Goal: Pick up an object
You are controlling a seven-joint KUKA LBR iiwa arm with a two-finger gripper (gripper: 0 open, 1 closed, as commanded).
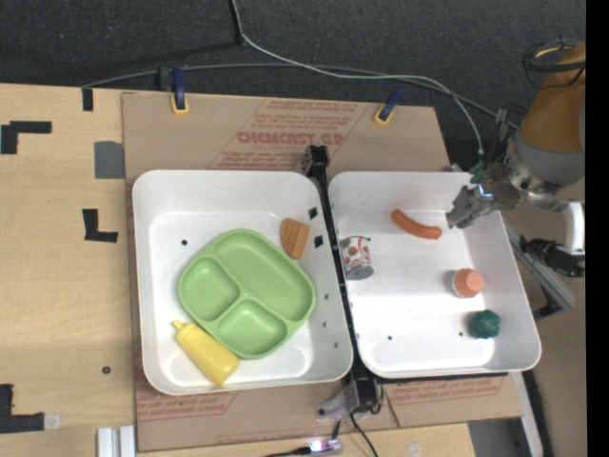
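I've got the gripper hanging over the upper right edge of the right bin, and from this angle I cannot tell how it is set; nothing sits visibly in it. Just beside it, to the left, lies the hot dog, a smooth orange sausage shape lying at a slight slant on the white floor, nothing crowding it. Below it I see a round salmon-pink cup, and under that a lumpy dark green ball near the bin's right wall. Over by the centre divider there's a small printed can, white with red marks, glossy. In the left bin a pale green divided plate takes up the middle, matte plastic with three compartments; a yellow squeeze bottle touches its lower left rim, and a ridged tan waffle piece rests near its upper right. Both bins sit on brown cardboard held by two yellow clamps.
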